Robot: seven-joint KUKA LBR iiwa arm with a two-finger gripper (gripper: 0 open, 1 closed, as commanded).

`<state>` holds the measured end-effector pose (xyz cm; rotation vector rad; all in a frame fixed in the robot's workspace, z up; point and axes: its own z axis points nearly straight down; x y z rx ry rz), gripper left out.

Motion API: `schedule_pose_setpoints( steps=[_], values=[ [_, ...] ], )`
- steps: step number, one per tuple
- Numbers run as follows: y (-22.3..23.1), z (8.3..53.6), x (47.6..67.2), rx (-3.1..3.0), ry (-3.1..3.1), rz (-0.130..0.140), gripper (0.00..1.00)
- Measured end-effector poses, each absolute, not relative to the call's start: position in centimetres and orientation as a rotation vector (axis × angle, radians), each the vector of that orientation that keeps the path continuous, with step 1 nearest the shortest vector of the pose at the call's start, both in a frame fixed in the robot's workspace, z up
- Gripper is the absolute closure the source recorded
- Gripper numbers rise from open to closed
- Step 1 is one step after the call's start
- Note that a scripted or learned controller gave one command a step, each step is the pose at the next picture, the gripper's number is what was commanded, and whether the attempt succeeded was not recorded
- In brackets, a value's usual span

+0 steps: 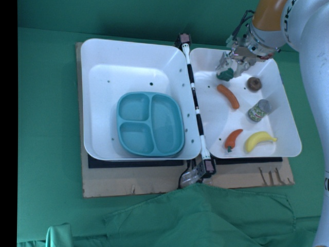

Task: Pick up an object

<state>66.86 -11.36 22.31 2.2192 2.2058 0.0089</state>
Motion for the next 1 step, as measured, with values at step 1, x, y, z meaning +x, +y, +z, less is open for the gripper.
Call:
schedule_pose_setpoints(
  steps=[1],
  values=[
    [-7.84,36.38,64.27,2.221,2.215,0.004,1.00]
  ],
)
